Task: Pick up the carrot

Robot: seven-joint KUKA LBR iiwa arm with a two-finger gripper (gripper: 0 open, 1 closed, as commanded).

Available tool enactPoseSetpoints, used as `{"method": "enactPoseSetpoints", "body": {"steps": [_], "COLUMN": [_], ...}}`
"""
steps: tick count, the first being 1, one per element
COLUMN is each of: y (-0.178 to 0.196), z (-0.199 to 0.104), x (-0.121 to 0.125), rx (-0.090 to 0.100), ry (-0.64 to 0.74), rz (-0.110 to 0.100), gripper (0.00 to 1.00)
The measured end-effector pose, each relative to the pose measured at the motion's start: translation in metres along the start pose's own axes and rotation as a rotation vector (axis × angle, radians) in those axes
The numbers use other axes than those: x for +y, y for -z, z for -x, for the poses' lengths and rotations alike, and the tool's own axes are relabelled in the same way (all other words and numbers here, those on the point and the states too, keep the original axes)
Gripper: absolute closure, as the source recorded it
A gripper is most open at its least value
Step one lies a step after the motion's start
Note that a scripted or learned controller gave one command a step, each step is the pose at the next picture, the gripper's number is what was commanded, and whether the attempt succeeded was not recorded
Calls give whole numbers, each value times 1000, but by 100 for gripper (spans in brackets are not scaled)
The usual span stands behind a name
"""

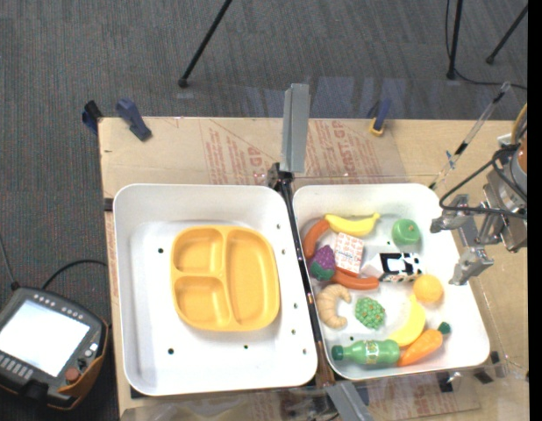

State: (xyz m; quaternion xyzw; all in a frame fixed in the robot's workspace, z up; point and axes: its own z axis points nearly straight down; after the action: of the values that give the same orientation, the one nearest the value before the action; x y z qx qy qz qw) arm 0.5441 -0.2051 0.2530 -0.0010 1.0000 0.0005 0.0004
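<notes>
The carrot (423, 346) is orange with a green top and lies in the front right corner of the right bin (471, 323). It sits between a green bottle (367, 352) and the bin's right wall, just below a yellow banana (410, 324). My gripper (470, 264) hangs over the bin's right rim, farther back than the carrot, to its right and well clear of it. Nothing shows in the gripper.
The right bin is crowded with another banana (352, 224), a green apple (406, 231), an orange (428, 288), a cow-print carton (400, 266), grapes (323, 261), sausages, a croissant (334, 305) and a green pea toy (369, 312). A yellow divided plate (225, 277) lies in the left bin.
</notes>
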Motion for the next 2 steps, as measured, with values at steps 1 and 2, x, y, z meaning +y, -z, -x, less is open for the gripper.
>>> {"method": "enactPoseSetpoints", "body": {"steps": [1, 2], "y": [-129, -163], "z": [-55, -58], "x": [30, 21], "rx": [14, -12], "ry": [51, -31], "rz": [6, 2], "gripper": [0, 0]}}
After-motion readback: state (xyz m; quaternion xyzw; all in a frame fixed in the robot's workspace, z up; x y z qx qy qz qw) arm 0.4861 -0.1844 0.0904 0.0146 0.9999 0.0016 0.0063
